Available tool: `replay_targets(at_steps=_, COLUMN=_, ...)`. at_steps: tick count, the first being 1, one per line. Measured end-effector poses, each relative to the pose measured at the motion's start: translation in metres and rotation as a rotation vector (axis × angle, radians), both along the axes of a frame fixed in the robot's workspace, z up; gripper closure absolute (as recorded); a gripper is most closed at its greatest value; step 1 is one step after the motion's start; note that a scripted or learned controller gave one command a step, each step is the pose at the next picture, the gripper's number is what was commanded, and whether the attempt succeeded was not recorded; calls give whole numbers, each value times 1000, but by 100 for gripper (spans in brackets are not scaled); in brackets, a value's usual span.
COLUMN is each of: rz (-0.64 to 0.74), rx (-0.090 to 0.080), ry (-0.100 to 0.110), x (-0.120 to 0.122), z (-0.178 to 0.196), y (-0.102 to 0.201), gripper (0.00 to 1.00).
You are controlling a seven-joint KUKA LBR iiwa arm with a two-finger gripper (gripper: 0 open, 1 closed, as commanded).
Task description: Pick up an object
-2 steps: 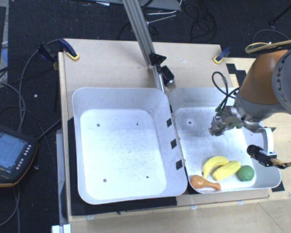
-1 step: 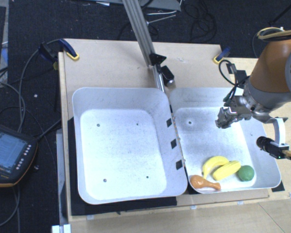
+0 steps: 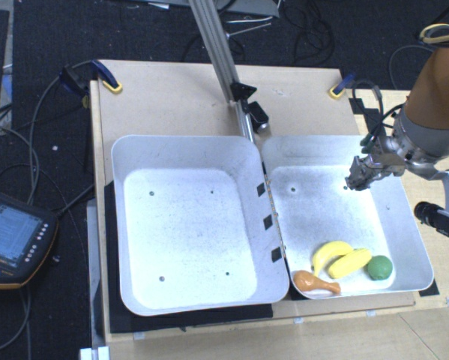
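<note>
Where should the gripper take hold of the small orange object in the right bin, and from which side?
Likely from above, at the narrow neck of the orange object, with the fingers closing across it. It lies flat near the bin's front rim, and the bananas crowd its far side.

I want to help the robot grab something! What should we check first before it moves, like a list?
1. Things to pick in the right bin: ok. A yellow banana, a green ball and an orange toy lie at its near edge.
2. Pincer over that bin: ok, but above its far part, away from the toys.
3. Pincer open: cannot tell, it looks too dark and small.
4. Pincer carrying nothing: ok, nothing shows between its tips.
5. Toys apart enough to grab one: not ok. They huddle together, the banana against the ball.
6. Path to the toys: ok, the bin floor between looks bare.
</note>
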State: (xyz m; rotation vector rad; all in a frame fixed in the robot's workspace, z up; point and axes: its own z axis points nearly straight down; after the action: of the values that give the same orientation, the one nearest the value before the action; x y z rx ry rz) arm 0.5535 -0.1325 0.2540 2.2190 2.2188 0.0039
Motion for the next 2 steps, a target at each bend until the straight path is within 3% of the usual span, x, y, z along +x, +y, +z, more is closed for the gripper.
replay_targets(at_steps=2, rz=5, rx=2, ry=6, x=38, z=-9, y=102, gripper=100)
